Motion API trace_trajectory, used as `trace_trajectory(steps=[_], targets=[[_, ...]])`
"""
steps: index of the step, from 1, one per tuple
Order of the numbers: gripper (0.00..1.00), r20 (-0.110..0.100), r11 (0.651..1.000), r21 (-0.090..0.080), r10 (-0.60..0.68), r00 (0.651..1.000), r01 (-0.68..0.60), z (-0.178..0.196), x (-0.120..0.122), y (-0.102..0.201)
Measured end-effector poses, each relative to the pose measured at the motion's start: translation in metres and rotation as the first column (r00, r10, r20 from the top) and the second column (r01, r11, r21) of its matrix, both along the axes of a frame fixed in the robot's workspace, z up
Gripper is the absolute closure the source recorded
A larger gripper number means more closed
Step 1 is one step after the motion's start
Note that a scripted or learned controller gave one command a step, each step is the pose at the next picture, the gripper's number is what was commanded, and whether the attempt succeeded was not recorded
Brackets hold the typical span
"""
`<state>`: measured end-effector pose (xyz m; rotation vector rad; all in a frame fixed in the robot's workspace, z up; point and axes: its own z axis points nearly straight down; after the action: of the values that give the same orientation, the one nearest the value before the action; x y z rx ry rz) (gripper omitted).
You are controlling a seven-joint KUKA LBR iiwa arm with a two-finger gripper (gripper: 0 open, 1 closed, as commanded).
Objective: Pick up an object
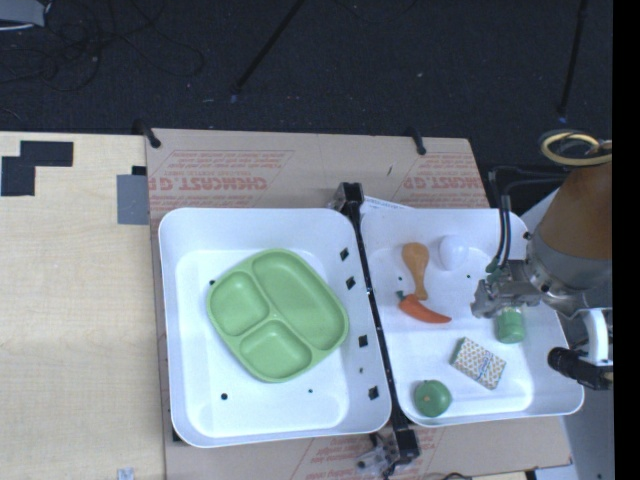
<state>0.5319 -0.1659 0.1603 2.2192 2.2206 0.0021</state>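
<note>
Reaching in from the right edge of the view, over the right bin [560,393] — grey arm [575,238] with orange band above the wrist, gripper [500,303] low over the bin's right half. Jaw state: cannot tell; finger mechanism seen from above as one dark cluster. Directly below the jaws and touching them in the view: small green cylindrical object [510,325], whether held between the fingers not discernible. Left of the jaws, near: orange carrot-shaped item [426,312], lying roughly level with them. Up and left of the jaws: tan wooden spoon-like piece [416,266], its lower end meeting the carrot-shaped item. Above-left, just beside the jaws: white rounded object [458,253], faint against the white floor. Down and slightly left: patterned rectangular packet [479,363], lying tilted. Further down-left, near the bin's front corner: green round fruit [433,398]. Well apart to the left, past the black divider clips [365,298] — left bin [190,368] bearing a green three-compartment tray [278,314], set at a diagonal.
</note>
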Motion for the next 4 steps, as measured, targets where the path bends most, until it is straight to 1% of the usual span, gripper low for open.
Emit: trace_trajectory(steps=[2, 3, 4], targets=[[1.0, -0.001, 1.0, 0.0, 0.001, 1.0, -0.001, 0.082, 0.0, 0.0], [1.0, -0.003, 1.0, 0.003, 0.005, 1.0, -0.005, 0.089, 0.012, 0.05], [1.0, -0.007, 1.0, 0.003, 0.004, 1.0, -0.004, 0.074, 0.023, 0.101]])
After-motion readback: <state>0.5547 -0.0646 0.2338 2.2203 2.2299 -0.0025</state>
